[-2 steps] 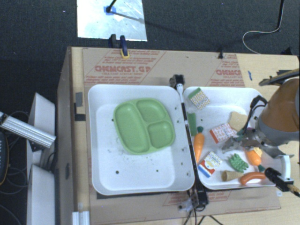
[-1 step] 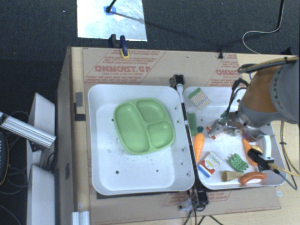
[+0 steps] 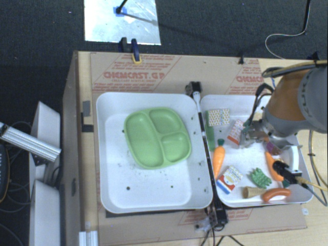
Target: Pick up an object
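Here the gripper hangs low in the right bin, whether parted or closed I cannot tell; just at its nine o'clock lies a small carton, probably light, stiff and slick; best pinched across its narrow sides

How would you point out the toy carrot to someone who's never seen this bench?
Go to the right-hand white bin of the two. Near its left wall lies the toy carrot, running along that wall. It is plain orange and tapered, with a green top, unlike the printed carton below it.
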You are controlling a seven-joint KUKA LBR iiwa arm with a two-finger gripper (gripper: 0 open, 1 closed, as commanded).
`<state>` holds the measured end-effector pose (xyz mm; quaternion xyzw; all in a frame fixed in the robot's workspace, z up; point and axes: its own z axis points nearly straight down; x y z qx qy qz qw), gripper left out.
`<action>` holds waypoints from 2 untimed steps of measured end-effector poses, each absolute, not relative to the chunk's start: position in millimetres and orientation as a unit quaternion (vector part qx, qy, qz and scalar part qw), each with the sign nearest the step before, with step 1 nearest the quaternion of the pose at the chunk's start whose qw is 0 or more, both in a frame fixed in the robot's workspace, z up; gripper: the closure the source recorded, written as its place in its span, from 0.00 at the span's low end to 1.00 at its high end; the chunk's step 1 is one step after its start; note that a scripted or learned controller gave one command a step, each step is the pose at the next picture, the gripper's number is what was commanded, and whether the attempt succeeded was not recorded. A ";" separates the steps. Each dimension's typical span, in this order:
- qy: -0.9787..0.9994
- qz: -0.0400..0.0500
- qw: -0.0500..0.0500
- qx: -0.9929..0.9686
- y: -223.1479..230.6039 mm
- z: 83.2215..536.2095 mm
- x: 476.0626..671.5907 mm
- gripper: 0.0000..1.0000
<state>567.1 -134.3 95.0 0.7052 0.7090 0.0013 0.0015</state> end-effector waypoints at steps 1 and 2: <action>0.709 0.001 0.001 0.705 -134.3 94.9 567.1 0.00; 0.709 0.001 0.001 0.705 -113.2 84.9 645.3 0.00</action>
